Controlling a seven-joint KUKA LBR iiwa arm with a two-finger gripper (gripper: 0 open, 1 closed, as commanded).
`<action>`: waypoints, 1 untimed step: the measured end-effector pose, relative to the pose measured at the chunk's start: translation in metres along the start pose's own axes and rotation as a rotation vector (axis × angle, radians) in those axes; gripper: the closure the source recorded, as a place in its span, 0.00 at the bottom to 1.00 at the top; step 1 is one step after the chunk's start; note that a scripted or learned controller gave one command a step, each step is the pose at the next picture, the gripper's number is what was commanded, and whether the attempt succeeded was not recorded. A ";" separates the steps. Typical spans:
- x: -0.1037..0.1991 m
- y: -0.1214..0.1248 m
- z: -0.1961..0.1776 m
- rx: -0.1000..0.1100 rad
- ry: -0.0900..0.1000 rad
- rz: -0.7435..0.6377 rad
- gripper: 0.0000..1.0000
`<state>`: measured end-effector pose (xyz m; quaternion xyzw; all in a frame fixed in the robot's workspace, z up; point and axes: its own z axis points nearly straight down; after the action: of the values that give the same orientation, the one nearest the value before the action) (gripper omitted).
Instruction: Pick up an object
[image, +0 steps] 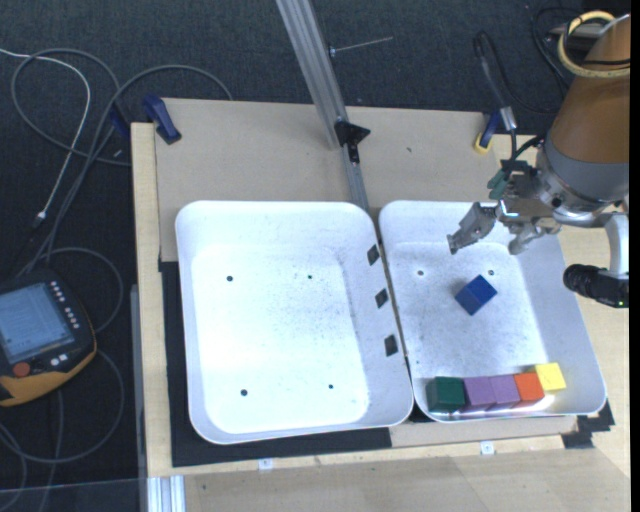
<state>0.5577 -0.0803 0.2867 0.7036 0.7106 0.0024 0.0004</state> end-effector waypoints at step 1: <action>-0.076 -0.029 0.108 0.015 -0.001 0.016 0.00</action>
<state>0.5300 -0.1563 0.1781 0.7092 0.7050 -0.0032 -0.0042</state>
